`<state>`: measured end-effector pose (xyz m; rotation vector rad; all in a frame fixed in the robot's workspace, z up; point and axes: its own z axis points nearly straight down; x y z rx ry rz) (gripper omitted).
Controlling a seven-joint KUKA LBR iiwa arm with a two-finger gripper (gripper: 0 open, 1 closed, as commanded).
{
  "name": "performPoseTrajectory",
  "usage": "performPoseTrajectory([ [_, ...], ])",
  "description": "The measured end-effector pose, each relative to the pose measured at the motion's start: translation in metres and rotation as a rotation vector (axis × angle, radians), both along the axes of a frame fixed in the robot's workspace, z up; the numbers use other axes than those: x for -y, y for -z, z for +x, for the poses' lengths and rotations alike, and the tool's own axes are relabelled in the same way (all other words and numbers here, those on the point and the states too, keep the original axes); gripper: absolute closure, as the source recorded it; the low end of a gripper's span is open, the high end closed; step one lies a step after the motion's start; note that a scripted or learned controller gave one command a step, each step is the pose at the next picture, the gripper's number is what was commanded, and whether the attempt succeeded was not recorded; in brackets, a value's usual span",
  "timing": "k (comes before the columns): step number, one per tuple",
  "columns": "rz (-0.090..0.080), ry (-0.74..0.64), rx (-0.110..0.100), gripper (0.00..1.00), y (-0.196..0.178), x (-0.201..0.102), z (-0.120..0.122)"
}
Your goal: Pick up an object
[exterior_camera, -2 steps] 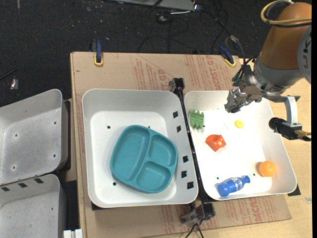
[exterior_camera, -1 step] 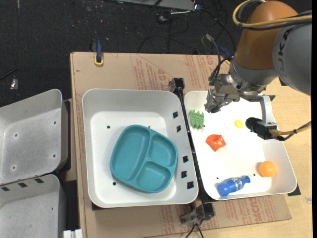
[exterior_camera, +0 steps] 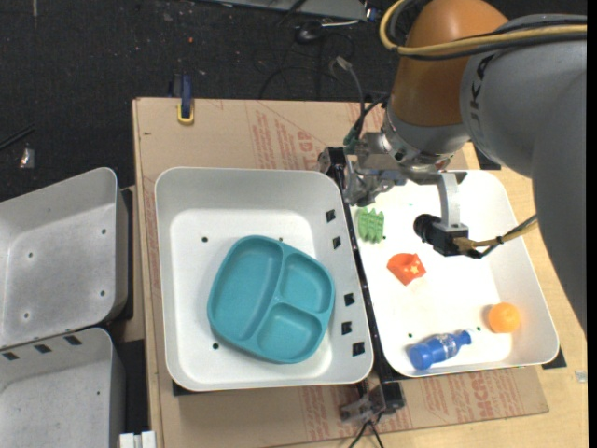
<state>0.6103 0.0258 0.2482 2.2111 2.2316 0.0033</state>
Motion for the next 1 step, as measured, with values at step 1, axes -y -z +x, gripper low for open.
performPoseTrajectory([
  [1,0.001,0.001,0.001,1.0,-0.0038,-0.0502,0.0186],
])
